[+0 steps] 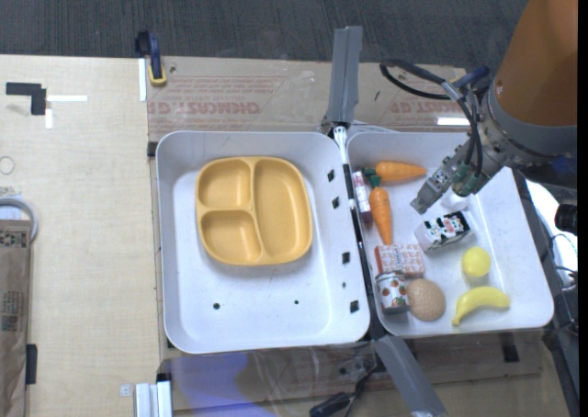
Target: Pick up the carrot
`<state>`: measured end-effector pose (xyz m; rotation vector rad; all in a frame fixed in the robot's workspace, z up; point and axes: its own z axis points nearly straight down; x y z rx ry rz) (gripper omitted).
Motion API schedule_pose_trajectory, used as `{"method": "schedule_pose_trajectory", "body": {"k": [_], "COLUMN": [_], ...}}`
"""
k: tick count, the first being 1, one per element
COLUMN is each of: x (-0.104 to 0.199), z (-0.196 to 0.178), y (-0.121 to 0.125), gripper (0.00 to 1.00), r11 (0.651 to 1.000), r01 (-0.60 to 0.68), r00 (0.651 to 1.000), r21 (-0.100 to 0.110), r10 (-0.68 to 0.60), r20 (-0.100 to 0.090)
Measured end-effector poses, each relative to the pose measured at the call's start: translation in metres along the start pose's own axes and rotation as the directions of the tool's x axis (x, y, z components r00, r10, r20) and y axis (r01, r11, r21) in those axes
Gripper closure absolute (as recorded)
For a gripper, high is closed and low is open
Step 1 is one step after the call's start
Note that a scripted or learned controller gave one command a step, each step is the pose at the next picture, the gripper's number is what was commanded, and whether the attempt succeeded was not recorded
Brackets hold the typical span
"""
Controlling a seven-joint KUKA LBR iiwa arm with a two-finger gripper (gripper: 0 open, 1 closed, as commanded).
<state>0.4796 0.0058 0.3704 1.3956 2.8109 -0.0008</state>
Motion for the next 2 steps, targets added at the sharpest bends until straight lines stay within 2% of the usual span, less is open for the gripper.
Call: {"method": "schedule_pose_trajectory", "body": {"k": [1,2], "x": [0.0,-0.024], "z": [0.0,0.098], "y": [0.0,0.047], "gripper": [0.0,0.0], "r11": [1.0,0.999], "r01": [0.001,0.032], "r00": [1.0,0.999], "r21": [0.0,0.003], "r10": [-0.001,-0.032], "r20": [0.0,-0.003]}}
